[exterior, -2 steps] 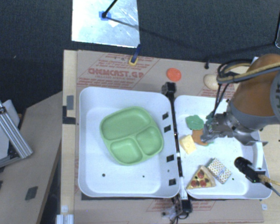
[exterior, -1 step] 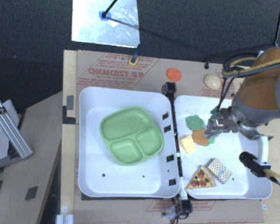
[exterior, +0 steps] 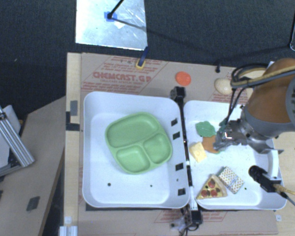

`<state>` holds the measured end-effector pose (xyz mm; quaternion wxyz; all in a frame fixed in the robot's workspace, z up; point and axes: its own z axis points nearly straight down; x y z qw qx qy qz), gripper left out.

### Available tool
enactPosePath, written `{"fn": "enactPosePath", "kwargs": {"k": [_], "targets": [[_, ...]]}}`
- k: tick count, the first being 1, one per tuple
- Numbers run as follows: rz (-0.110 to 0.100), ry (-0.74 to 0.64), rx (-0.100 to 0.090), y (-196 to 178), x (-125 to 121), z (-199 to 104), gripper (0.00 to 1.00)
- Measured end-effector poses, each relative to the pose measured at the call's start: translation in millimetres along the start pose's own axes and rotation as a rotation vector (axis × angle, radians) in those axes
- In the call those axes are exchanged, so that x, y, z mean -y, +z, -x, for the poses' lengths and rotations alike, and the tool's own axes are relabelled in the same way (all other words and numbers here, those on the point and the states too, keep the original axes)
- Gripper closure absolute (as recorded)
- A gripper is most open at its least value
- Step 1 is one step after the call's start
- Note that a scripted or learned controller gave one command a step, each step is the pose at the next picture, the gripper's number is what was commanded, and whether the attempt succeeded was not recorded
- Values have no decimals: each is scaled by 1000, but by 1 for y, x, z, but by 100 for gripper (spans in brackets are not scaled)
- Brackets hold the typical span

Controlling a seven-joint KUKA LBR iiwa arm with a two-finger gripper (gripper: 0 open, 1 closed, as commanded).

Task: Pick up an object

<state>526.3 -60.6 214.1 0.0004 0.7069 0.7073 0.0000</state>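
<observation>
Right bin [exterior: 269,198]: the gripper [exterior: 224,138] stands low at about 9 o'clock from the bin's centre, directly at the right edge of an orange-brown round piece [exterior: 208,146]. Whether it touches that piece cannot be told. How wide the gripper stands cannot be told either, as the wrist housing covers it, and nothing is seen held in it.

Other contents of this bin:
- a green leaf-shaped piece [exterior: 205,128] at 10 o'clock, just above the round piece
- a yellow block [exterior: 198,152] at 9 o'clock, near the left wall and touching the round piece's lower left
- a pizza slice [exterior: 213,188] at 7 o'clock
- a checkered packet [exterior: 231,179] at 6 o'clock, just beside the slice

Left bin [exterior: 92,186]: a green divided plate [exterior: 138,142] lies at centre, tilted slightly clockwise.

Cardboard sheet [exterior: 120,74] behind the bins: an orange disc [exterior: 183,79] at 12 o'clock of the dividing wall, and a pale oval object [exterior: 221,85] to its right.
</observation>
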Motion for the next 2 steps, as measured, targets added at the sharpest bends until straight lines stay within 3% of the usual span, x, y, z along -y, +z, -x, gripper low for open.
{"fn": "enactPosePath", "kwargs": {"k": [2], "targets": [[1,-4,-1,-2,1,-6,100]]}}
